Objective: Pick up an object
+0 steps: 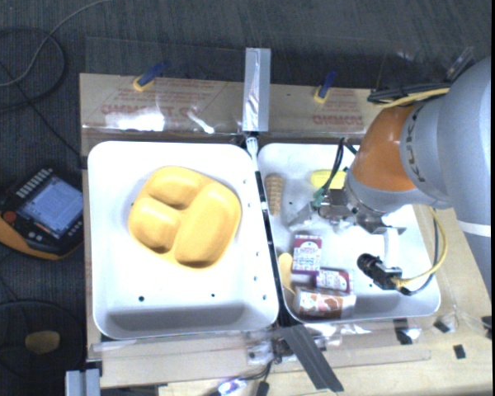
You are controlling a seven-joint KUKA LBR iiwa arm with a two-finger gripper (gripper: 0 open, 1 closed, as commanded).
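My gripper (334, 209) hangs low over the middle of the right bin (423, 302), under the grey wrist and orange band. Just left of it lie a waffle cone (274, 190) and a small yellow item (320, 177), which the wrist partly hides. Toward the front of the bin lie a red carton (307, 252), a dark red packet (332, 280) and a reddish-brown packet (318, 304), with a pale yellow piece (285, 272) beside them. None of these is seen in the gripper. A large yellow bun-shaped lump (183, 214) sits in the left bin (101, 246).
A black fitting (378, 271) on a yellow cable hangs from the arm over the right bin's front right. The bins share a middle wall (264, 221). A plastic-covered board with clamps runs along the back. A handheld pendant (41, 213) lies on the floor at left.
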